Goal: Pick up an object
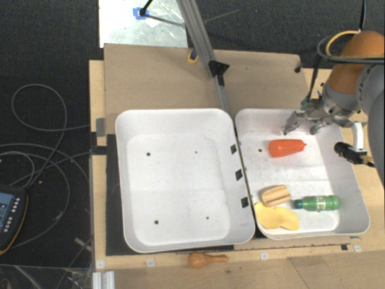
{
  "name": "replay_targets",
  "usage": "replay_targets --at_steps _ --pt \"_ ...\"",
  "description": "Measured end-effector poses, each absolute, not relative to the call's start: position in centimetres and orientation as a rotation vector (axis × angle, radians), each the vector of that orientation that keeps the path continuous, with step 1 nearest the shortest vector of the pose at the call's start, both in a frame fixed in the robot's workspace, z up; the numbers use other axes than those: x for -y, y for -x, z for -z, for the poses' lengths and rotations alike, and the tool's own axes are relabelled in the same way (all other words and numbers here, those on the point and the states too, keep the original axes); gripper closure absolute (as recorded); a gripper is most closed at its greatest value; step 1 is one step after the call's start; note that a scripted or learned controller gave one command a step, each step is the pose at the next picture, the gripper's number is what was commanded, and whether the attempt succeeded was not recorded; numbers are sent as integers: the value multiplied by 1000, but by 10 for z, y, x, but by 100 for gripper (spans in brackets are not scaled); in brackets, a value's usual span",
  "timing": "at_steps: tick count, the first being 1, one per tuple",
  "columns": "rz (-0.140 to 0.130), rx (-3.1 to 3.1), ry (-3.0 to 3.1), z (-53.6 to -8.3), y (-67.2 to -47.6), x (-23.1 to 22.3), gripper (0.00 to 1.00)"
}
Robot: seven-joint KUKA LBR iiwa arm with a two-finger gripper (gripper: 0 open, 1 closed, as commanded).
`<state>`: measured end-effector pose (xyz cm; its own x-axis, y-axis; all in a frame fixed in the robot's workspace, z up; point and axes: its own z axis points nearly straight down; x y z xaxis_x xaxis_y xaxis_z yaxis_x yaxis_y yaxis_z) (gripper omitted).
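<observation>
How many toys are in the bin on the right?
4, all in the right bin: an orange carrot near the top by the gripper, a tan bread piece, a yellow piece below it, and a green bottle beside them.

Even overhead light, soft shadows, slight blur.

In the right bin (346, 188) lie an orange carrot (286, 147) (on its side), a tan bread roll (275, 195), a yellow piece (277, 217) touching it, and a green bottle (317, 203) lying flat.
</observation>
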<state>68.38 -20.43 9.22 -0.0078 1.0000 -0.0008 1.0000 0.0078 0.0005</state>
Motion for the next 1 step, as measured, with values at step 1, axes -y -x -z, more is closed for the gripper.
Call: replay_targets --at_steps 1 --pt "-2 -2229 -2205 -105 -685 205 100"
